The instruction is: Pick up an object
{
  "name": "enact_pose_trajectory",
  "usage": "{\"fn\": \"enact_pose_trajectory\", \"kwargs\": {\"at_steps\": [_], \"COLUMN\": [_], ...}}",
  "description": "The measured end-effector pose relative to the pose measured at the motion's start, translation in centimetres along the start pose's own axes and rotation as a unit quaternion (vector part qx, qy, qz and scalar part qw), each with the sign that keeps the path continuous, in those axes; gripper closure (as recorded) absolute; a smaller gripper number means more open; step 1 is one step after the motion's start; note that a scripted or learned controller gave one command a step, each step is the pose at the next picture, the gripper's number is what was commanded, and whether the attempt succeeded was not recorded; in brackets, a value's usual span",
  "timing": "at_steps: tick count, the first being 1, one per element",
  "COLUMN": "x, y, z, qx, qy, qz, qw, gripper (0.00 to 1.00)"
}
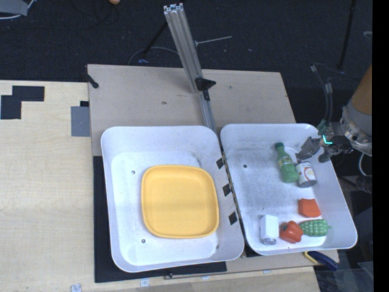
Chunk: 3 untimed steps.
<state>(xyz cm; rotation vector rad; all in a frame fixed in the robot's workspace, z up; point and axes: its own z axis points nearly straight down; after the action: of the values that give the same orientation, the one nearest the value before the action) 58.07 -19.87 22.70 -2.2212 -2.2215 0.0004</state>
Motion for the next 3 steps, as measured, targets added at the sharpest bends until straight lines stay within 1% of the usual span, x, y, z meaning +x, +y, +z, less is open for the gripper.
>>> {"fn": "enact_pose_trajectory", "kwargs": {"at_steps": [1, 2, 3], "x": [0.0, -0.6, -0.2], "y": [0.0, 0.7, -0.1], "z": [0.0, 5.6, 10.0], "qx": [0.000, 0.002, 0.001], "qy": [0.000, 0.001, 0.001], "qz": [0.000, 0.000, 0.000], "qw": [1.0000, 1.0000, 1.0000], "gripper": [0.00, 0.00, 0.00]}}
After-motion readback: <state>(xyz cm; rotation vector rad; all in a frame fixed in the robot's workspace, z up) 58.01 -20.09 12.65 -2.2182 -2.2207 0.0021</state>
